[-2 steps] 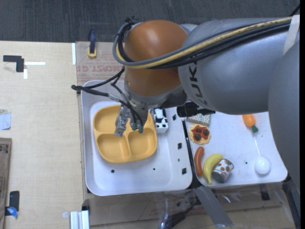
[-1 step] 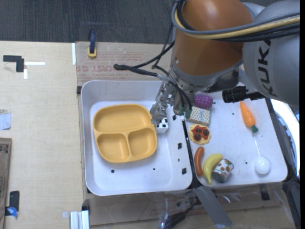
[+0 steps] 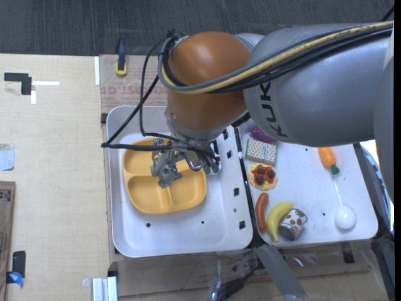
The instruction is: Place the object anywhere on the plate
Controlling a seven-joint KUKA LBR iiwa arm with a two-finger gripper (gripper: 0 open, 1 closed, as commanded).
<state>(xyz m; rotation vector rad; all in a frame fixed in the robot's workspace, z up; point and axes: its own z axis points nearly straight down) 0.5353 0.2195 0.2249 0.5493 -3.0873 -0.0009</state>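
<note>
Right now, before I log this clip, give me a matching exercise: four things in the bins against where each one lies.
Things:
1. yellow plate
2. banana
3. carrot
4. gripper

Places:
A. right bin, far side, near the arm
B. left bin, on its floor
C. above the plate's compartments
D. right bin, near edge, beside the red sausage

Pairs: 1-B, 2-D, 3-A, 4-C
</note>
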